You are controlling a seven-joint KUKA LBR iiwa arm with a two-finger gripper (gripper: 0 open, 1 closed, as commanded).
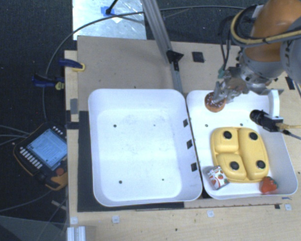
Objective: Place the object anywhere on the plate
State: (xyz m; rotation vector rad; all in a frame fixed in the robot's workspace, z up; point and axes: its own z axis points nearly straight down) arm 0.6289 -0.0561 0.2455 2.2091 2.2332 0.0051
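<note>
A: Pincer (219, 97) status?
B: Over right bin's (286, 157) far corner, directly above a brown round object (214, 103); finger spacing cannot tell.
A: Plate?
B: Yellow sectioned plate (241, 153), near side, apart from the object.

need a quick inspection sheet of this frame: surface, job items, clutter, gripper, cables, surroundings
Surface: bench with left bin and right bin.
Job's things: yellow plate in right bin; small brown object at that bin's far edge.
Clutter: small can and red item near the plate.
Gripper: gripper directly over the brown object; grasp cannot be told.
Cables: yellow hoses on arm; black cables on floor.
Surroundings: handheld pendant left of bench.
</note>
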